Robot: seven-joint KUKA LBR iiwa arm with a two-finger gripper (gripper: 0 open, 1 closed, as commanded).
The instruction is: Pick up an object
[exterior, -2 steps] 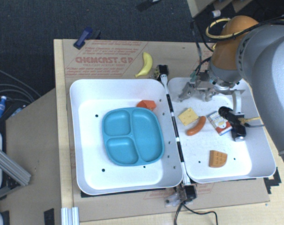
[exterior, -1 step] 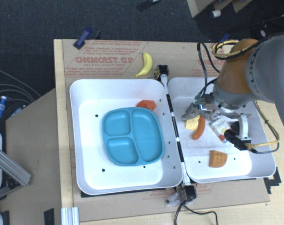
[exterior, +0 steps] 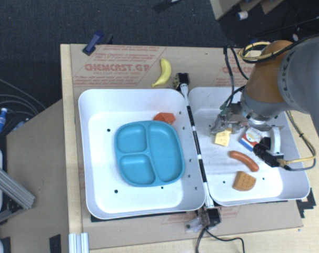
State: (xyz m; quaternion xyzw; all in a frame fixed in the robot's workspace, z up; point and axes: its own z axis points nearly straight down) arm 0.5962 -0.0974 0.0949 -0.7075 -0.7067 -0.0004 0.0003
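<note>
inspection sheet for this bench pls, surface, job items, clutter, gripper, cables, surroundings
surface: bench bears a left bin and a right bin side by side.
job's things: right bin holds a cheese wedge, a sausage, a waffle piece and a red, white and blue item; left bin holds a blue divided plate and an orange piece.
clutter: banana on the bench behind the bins.
grippers: gripper low over the right bin, just above the cheese wedge; jaws too blurred to read.
cables: cable beside the right bin.
surroundings: dark carpet, blue tool.
</note>
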